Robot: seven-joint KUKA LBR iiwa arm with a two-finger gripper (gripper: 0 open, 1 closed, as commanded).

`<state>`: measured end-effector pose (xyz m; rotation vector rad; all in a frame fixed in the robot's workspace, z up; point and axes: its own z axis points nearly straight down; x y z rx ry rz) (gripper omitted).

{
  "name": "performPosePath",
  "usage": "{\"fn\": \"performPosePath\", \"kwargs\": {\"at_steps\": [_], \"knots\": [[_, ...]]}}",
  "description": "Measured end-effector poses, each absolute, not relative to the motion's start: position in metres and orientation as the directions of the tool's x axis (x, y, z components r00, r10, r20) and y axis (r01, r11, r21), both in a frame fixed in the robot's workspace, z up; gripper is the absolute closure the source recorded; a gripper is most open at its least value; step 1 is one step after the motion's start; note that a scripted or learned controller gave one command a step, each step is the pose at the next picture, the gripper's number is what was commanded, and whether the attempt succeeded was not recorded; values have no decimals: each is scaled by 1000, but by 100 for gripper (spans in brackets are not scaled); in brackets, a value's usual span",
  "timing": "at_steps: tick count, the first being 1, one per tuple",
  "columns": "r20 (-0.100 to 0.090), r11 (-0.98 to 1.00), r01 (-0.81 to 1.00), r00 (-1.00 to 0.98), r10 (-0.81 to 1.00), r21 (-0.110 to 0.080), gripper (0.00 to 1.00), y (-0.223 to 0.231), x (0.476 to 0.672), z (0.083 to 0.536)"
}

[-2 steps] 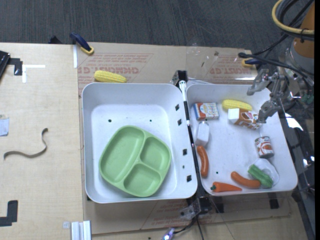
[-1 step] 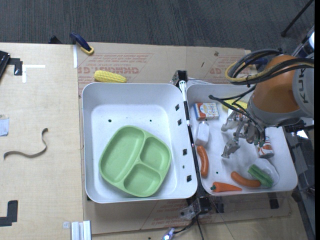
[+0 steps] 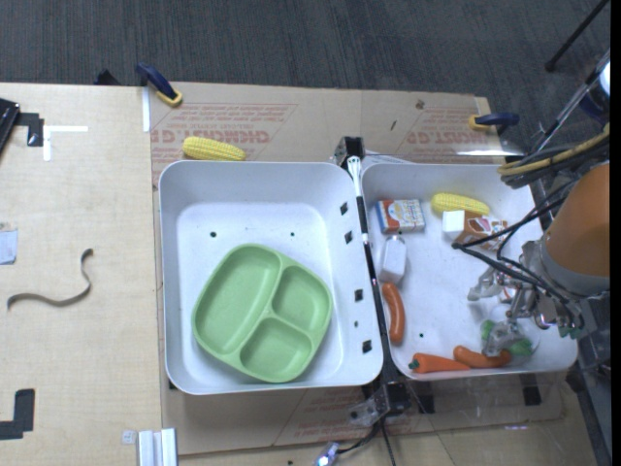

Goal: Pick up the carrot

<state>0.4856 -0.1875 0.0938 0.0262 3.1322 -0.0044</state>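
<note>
Orange carrot lies along the right bin's near wall, beside a sausage. Just right of it the gripper hangs over green leaves (whether it pinches anything, I cannot tell). A green plate sits in the left bin.

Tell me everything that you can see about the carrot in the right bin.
The carrot is a small orange toy, seemingly plastic, tapering to a point at its left end. It lies flat and almost horizontal on the floor of the right bin, close to the near wall. Its right end meets or nearly meets a second orange piece, near something green; whether they touch I cannot tell. The gripper is above and to its right, not on it.
</note>
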Motion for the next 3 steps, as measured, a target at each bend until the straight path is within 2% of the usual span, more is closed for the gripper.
{"fn": "performPosePath", "kwargs": {"at_steps": [1, 2, 3], "knots": [[-11, 1000, 13, -1000, 13, -4, 100, -186, 487, 103], [-3, 972, 236, -972, 236, 0, 100, -202, 479, 92], [0, 914, 406, -914, 406, 1, 100, -160, 478, 91]]}}
